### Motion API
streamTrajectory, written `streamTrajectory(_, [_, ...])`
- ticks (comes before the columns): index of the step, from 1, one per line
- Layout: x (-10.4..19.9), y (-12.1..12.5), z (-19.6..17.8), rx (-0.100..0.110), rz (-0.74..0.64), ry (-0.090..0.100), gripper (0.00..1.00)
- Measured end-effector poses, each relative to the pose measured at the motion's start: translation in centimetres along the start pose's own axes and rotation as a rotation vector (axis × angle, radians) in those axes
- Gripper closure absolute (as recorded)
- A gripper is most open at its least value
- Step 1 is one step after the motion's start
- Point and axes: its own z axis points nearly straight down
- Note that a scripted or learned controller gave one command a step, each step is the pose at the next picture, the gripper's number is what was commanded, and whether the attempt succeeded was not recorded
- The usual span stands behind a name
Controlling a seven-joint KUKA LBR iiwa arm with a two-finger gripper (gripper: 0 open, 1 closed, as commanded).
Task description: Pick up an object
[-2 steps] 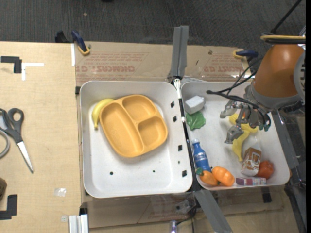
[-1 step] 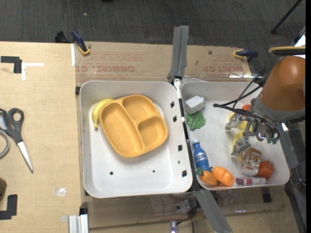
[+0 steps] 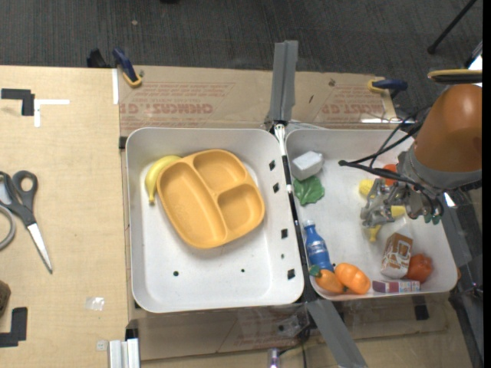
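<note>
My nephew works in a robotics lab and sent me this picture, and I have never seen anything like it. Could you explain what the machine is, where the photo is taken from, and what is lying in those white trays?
One camera fixed above a bench looks down at a slant. The grey and orange shape at the right is a robot arm, and the metal piece at its end is its gripper, the two-fingered hand it uses to pick things up. It hangs low inside the right bin; I cannot tell whether it holds anything. That bin also holds a blue bottle, orange toy pieces, a green item, a small white box and a brown packet. The left bin holds an orange divided plate with a banana beside it. Scissors lie on the wooden bench at the far left.
</note>
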Motion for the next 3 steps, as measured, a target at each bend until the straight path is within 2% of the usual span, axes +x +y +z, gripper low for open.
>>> streamTrajectory(1, [2.2,2.7,-3.4,-0.002,0.137,0.005,1.0])
streamTrajectory(2, [0.7,8.6,-11.5,-0.001,0.184,0.002,1.0])
streamTrajectory(3, [4.5,2.7,-6.5,-0.002,-0.004,0.005,1.0])
